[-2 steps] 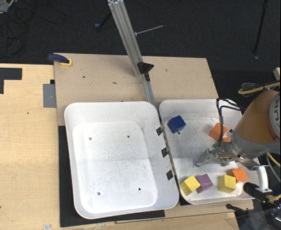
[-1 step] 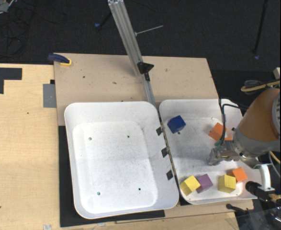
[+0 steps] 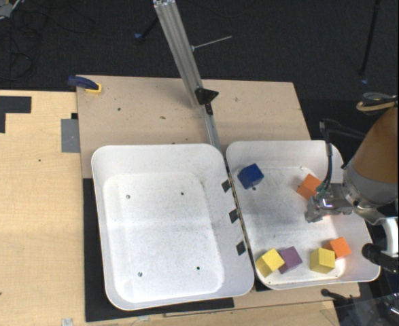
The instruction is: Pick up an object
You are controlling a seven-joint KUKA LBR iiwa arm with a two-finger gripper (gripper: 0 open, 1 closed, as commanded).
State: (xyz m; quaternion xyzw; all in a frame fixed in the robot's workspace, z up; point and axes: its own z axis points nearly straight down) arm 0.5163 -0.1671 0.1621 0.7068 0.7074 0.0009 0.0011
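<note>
- The claw (image 3: 315, 209) hangs over the right side of the right bin (image 3: 281, 156), low above its floor; from this slanted view it is not possible to tell how it is set or whether anything is in it.
- Just to its far left, touching or nearly touching the claw's metal body, sits an orange block (image 3: 308, 185); the exact contact cannot be made out.
- The arm (image 3: 376, 161) comes in from the right edge, its orange band above the grey wrist.
- On the near side of the claw, a second orange block (image 3: 341, 247) lies by the bin's right near corner, just beside a yellow block (image 3: 322, 259).
- Further left along the near wall, a purple block (image 3: 291, 257) touches another yellow block (image 3: 271, 261).
- A blue block (image 3: 251, 176) rests well apart from the others, in the far left part of the right bin.
- The left bin (image 3: 111, 161) stands against the right bin, with black clips along the shared edge.
- A slanted aluminium rail (image 3: 182, 49) rises from the bench beyond the bins.
</note>
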